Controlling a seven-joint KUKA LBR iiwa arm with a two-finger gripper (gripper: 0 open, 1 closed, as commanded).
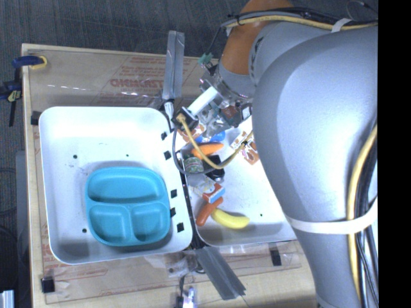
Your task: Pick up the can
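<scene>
Grey arm [321, 127] is seen covering most of the right bin [257, 226]. The jaws [209, 111] are hung over that bin's far left corner; spread or pinched can't be told from here. The can [192, 165] is parked against the bin's left wall, just under them. A banana [230, 219] is lying near the front edge, and a blue tray [127, 205] is sat in the left bin [58, 133].

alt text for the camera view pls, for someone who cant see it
A grey robot arm reaches from the right over the right white bin, its gripper above a clutter including a can, a banana and carrot. The left bin holds a blue divided tray.
</scene>
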